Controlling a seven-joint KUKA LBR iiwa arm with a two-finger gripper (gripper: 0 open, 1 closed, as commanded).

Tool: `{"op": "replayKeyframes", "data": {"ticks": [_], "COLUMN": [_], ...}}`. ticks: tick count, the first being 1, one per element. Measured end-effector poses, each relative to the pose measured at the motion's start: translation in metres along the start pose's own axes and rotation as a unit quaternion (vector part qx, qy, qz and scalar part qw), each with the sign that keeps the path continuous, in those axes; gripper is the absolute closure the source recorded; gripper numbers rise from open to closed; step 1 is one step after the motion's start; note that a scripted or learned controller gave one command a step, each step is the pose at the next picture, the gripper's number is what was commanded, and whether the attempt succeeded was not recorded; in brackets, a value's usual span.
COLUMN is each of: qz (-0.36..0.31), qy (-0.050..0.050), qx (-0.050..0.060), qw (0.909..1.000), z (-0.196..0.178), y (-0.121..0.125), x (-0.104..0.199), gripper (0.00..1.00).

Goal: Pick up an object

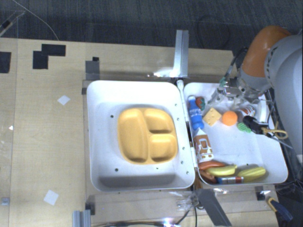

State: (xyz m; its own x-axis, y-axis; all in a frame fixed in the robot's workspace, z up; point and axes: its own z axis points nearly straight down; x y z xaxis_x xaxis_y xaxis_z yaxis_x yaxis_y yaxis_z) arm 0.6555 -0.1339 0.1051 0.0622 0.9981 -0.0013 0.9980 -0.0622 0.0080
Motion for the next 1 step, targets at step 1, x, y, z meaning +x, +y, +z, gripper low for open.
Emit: {"op": "replayKeyframes", "data": {"ticks": [1], "qz": [-0.02], "qy": [0.001], "qx": [0.001], "qw": [0.9998], "z": [0.0184], "y": [0.0112], "x": [0.0446], "gripper": [0.0]}}
